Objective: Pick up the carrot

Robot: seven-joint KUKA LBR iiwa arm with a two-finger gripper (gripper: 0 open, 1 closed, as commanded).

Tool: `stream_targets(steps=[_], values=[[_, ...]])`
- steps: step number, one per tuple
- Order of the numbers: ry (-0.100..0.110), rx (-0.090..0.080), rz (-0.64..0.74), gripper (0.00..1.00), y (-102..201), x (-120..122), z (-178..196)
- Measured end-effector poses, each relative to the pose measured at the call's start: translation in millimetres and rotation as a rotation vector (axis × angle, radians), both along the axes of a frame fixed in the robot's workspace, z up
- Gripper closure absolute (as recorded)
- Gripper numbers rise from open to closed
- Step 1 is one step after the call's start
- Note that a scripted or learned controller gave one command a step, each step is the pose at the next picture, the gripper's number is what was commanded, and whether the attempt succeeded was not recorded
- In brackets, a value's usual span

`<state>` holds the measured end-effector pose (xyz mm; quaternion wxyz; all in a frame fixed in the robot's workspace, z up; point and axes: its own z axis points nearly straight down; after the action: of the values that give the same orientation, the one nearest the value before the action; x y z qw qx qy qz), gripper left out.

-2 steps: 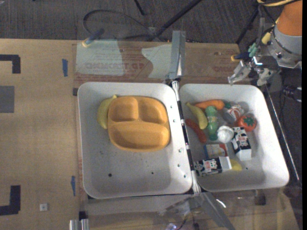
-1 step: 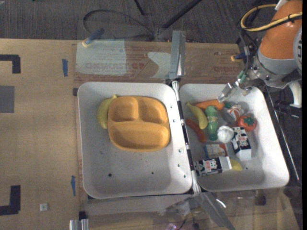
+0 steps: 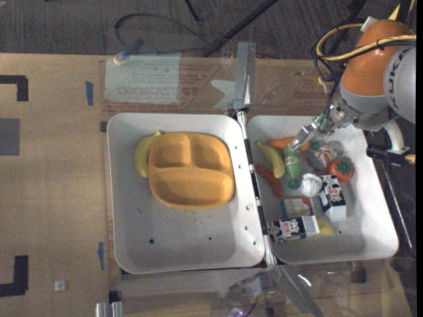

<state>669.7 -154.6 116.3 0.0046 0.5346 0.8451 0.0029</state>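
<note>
Your carrot [image 3: 284, 142] lies near the far edge of the right bin [image 3: 383, 230], a slim, tapered orange piece pointing toward the far left corner. Just in front of it sits a curved yellow banana [image 3: 271, 158], and a second thin orange-red stick [image 3: 269, 180] lies along the bin's left edge. A green bottle [image 3: 293, 166] stands beside the banana, with a round tomato [image 3: 341, 169] toward the right edge and two black-and-white printed cartons [image 3: 332, 197] nearer the front edge.

You'll see the gripper [image 3: 305, 135] slanting down from the right, its tip right at the carrot's thick end; you cannot tell from this angle how far it is spread or whether it touches anything.

In the left bin [image 3: 125, 236], a smooth orange plastic tray [image 3: 192, 170] with three compartments rests near the far edge, partly covering another banana [image 3: 141, 155] on its left.
</note>
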Motion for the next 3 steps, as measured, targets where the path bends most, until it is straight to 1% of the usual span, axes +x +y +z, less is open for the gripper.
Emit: stream_targets(steps=[1, 2, 3], values=[[0.014, 0.0, 0.247, 0.0, -26, 1, -9], [-0.002, -0.016, 0.079, 0.0, -4, -2, -9], [0.009, -0.001, 0.223, 0.0, 47, -28, 40]])
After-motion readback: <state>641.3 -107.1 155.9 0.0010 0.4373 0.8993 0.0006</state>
